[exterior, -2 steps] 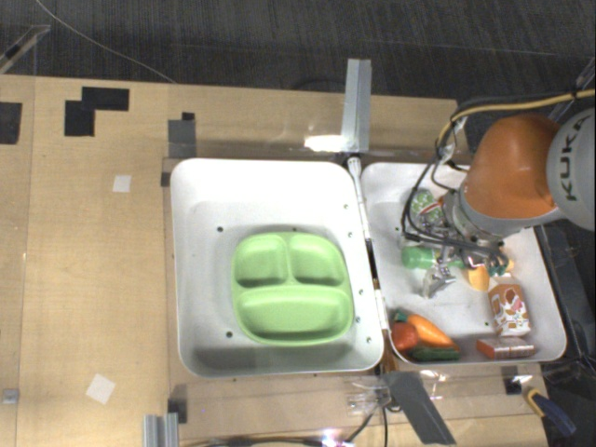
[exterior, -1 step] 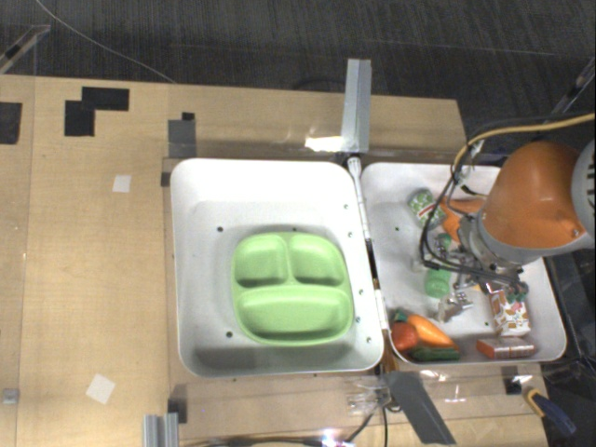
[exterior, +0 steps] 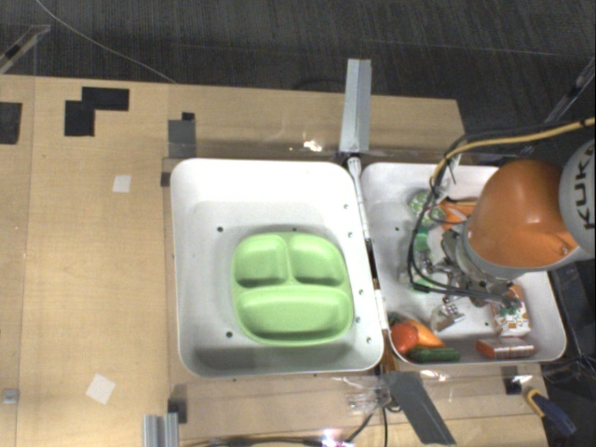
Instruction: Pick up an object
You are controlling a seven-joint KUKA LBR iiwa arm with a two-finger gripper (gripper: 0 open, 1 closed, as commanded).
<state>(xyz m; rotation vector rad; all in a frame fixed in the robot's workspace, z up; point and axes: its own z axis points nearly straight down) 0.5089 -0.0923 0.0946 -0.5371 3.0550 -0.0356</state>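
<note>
A green three-compartment tray point(exterior: 291, 287) lies in the left white bin point(exterior: 200, 250). In the right white bin point(exterior: 386, 203) lie several small items: an orange and green carrot-like toy point(exterior: 419, 336) at the front left, a small red-brown block point(exterior: 506, 348) at the front right, a small printed box point(exterior: 513, 317), and green and orange bits point(exterior: 438, 208) at the back. The arm's orange band point(exterior: 521, 217) hangs over the right bin's middle, and the gripper point(exterior: 461, 301) reaches down beneath it, just above the bin floor near the carrot toy.
A grey metal post point(exterior: 357, 105) stands at the back between the bins. Cables point(exterior: 424, 240) loop off the wrist over the right bin. The wooden bench point(exterior: 84, 277) stretches to the left, with black markers point(exterior: 93, 108) at its back.
</note>
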